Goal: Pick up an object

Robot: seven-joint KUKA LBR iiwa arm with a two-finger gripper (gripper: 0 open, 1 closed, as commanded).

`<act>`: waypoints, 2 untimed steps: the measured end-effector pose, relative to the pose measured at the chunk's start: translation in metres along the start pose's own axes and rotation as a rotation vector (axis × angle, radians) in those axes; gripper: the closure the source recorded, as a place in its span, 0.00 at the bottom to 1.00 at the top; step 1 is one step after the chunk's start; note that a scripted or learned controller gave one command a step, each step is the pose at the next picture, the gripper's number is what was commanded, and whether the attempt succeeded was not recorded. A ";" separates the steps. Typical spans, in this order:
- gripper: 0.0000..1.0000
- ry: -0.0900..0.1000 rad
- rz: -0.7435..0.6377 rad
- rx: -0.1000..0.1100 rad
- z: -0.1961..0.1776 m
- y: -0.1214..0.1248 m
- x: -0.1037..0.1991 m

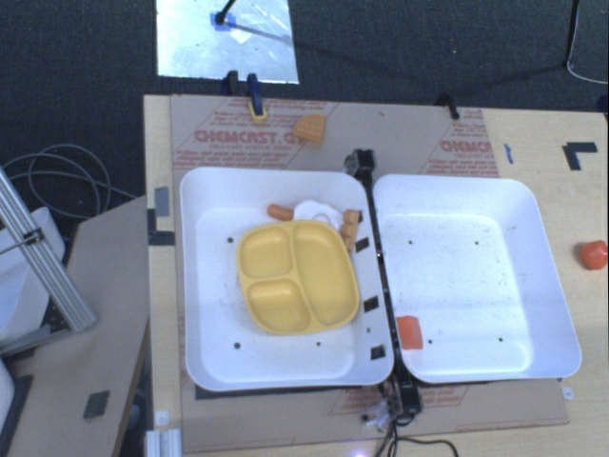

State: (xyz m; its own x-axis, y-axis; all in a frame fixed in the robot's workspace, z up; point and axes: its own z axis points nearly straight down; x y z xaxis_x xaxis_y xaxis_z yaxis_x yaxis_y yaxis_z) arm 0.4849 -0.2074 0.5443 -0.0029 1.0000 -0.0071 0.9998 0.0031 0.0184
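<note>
Landmark: yellow three-compartment plastic plate point(295, 279). It lay flat in the left shallow white bin point(205, 190), roughly mid-bin, turned a little askew.

- Small orange sausage-shaped piece point(280, 212): just beyond the plate's far edge, on the bin floor.
- White rounded item point(317, 213): touching or partly tucked behind the plate's far edge, right beside the orange piece. Shape unclear against the white bin.
- Small tan block point(350, 225): at the plate's far-right corner, close to the bin wall.
- Right shallow white bin point(533, 219): right of the plate, walls of the two bins touching.
- Orange-red square block point(408, 331): right of the plate's near edge, in the right bin's near-left corner.
- Second orange-red lump point(593, 254): well right of the plate, on the bench point(580, 179) outside the right bin.
- Tan wedge-shaped piece point(309, 128): well beyond the plate, on the printed cardboard sheet point(228, 139) under the bins.
- Blue-and-yellow clamp point(255, 98): further beyond, at the cardboard's far edge.
- Shiny silver sheet point(226, 25): on the dark floor, furthest from the plate.

Gripper state: couldn't tell. Nothing was lifted; every item rested on a surface.
</note>
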 end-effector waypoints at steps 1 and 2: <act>1.00 0.003 -0.004 0.009 -0.003 0.002 0.001; 0.00 0.003 -0.004 0.010 -0.003 0.002 0.001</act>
State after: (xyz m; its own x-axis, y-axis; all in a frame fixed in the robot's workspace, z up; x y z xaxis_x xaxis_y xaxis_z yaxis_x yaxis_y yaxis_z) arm 0.4870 -0.2067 0.5471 -0.0073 1.0000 -0.0040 0.9999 0.0073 0.0081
